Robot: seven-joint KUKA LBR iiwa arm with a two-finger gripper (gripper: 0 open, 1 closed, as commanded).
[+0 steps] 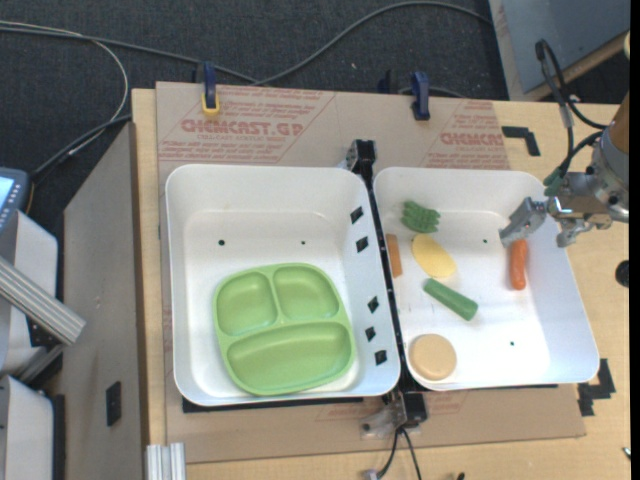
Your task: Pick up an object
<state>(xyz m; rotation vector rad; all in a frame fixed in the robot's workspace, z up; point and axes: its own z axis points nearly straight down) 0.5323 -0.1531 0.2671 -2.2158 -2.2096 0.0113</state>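
Note:
The right bin (560, 343) holds several toy foods. A leafy green piece (421, 216) lies at the back. In front of it are a yellow oval piece (434, 257), a green cucumber (450, 299) and a round tan bun (433, 357). A thin orange stick (395, 255) lies by the left wall, and an orange carrot (517, 264) sits toward the right. My gripper (545, 227) hangs over the bin's right rear, open, with nothing between its fingers. Its left finger (515, 222) is just above the carrot's far end.
The left bin (190, 268) holds a green divided plate (285, 328). A black divider (372, 258) with clips runs between the bins. Two clamps (210, 90) pin the cardboard base at the back. Cables trail across the dark floor behind.

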